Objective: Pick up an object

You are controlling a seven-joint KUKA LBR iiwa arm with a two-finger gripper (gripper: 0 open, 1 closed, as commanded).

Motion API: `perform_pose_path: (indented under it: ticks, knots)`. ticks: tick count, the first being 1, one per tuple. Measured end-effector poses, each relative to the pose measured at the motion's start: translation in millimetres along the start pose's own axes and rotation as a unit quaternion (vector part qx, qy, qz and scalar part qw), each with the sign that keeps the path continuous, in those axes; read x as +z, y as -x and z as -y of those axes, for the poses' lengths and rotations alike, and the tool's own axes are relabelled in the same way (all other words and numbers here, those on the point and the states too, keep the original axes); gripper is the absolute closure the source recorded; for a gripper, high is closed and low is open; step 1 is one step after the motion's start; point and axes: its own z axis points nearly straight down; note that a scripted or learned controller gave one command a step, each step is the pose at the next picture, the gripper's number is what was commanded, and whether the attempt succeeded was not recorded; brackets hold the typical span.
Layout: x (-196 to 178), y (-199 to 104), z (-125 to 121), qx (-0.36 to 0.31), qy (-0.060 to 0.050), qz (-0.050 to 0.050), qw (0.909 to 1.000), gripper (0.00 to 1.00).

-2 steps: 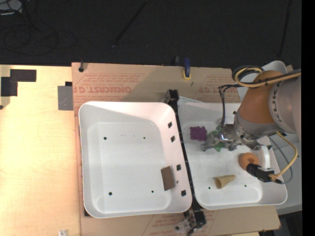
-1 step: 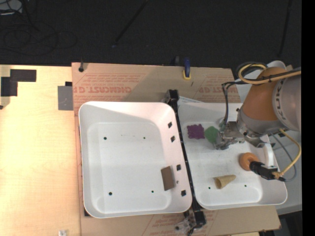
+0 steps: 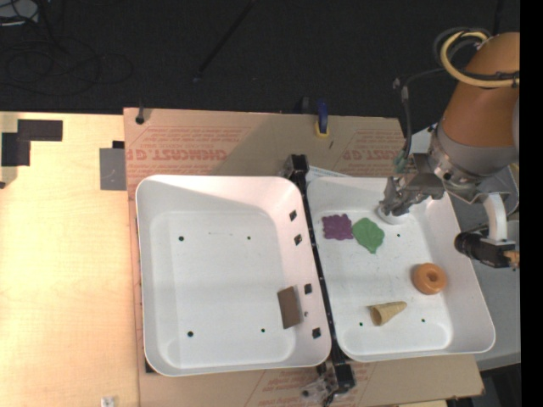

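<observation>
White right bin (image 3: 458,333) holding purple lump (image 3: 337,226), green lump (image 3: 369,234), claw (image 3: 395,205) grip unclear

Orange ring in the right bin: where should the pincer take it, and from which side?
Come straight down on the orange ring. It lies flat and apart from the cone and the bin wall, so closing across its outer rim looks workable, or one finger in the hole and one outside, pinching the band.

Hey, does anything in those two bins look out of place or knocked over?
Nothing looks spilled or broken. The tan cone lies on its side in the right bin, near the orange ring. The brown block sits alone in the left bin.
</observation>
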Motion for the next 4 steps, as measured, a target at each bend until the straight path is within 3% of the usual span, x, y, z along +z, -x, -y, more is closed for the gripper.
perform_pose_path:
  ticks: [1, 2, 3, 4]
  knots:
    - [26.2, 82.2, 53.3, 0.008, -0.01, 0.001, 0.9999, 1.0]
    - [45.9, 117.2, 105.9, 0.006, -0.011, 0.0, 0.9999, 1.0]
    - [-22.3, 57.7, 99.9, 0.0, -0.005, 0.0, 1.0, 1.0]
    - [-18.1, 120.1, 41.2, 0.003, -0.006, 0.001, 1.0, 1.0]
